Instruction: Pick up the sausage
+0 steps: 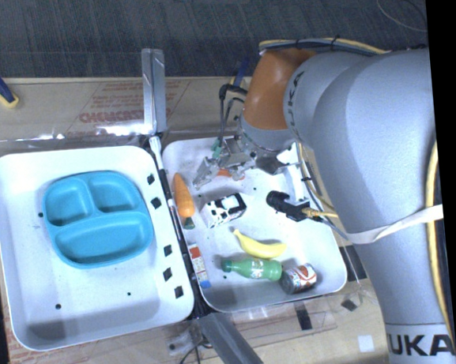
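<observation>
The sausage (pixel 183 197) is an orange-brown, elongated piece lying lengthwise against the left wall of the right bin (pixel 331 275). My gripper (pixel 217 164) hangs over the back of that bin, a little right of the sausage's far end and apart from it. Nothing of the sausage is between its tips. The grey arm with its orange band covers the bin's right rear corner.
A small black-and-white object (pixel 226 207) lies just right of the sausage. Nearer the front lie a banana (pixel 259 246), a green bottle (pixel 254 268) on its side and a can (pixel 300 277). The left bin (pixel 17 314) holds a blue divided plate (pixel 98 217).
</observation>
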Action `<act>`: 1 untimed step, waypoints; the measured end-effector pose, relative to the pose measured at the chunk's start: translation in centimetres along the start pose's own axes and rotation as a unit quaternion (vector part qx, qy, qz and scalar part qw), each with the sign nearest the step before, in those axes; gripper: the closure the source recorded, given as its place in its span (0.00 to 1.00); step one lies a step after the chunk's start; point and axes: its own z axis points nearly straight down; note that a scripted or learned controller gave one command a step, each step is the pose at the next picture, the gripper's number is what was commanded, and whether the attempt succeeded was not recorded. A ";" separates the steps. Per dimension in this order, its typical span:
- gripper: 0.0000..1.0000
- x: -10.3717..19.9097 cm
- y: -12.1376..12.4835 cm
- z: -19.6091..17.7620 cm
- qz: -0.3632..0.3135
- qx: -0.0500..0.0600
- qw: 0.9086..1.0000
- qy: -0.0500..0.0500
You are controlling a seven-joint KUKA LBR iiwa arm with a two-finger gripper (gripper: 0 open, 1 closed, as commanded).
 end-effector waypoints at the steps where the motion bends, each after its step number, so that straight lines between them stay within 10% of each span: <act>1: 1.00 0.0 0.1 -1.0 -0.002 0.000 1.000 0.000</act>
